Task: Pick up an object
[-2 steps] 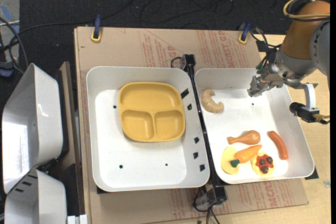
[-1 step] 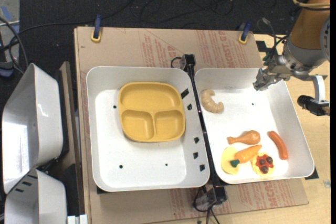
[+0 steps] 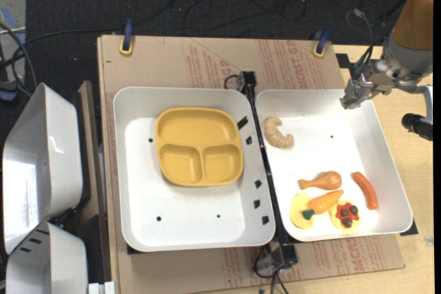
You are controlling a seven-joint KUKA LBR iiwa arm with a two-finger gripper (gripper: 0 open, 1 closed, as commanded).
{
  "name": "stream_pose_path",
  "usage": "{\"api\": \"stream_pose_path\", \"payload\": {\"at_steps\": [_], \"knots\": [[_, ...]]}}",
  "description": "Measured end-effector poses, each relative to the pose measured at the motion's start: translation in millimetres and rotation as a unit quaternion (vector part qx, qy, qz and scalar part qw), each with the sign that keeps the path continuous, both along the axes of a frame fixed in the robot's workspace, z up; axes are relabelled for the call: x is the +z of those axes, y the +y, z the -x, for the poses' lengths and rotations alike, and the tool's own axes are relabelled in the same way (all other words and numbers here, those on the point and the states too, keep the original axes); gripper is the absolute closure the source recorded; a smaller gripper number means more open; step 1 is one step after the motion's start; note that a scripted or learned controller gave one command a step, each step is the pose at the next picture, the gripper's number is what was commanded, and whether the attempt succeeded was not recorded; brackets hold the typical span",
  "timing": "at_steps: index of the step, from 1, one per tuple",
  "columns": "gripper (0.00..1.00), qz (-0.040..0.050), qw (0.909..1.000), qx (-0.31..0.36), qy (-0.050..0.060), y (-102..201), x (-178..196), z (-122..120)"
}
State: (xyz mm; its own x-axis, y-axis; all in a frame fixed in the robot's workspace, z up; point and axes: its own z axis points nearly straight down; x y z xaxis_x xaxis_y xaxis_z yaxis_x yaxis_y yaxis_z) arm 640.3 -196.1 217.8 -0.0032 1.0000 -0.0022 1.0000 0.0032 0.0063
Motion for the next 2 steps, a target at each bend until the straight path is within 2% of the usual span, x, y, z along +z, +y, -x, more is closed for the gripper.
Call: {"api": "stream_pose_path", "payload": {"at_steps": [2], "knots": [[1.0, -0.0016, 1.0, 0.002, 0.003, 97.5, -3.9, 11.2]]}}
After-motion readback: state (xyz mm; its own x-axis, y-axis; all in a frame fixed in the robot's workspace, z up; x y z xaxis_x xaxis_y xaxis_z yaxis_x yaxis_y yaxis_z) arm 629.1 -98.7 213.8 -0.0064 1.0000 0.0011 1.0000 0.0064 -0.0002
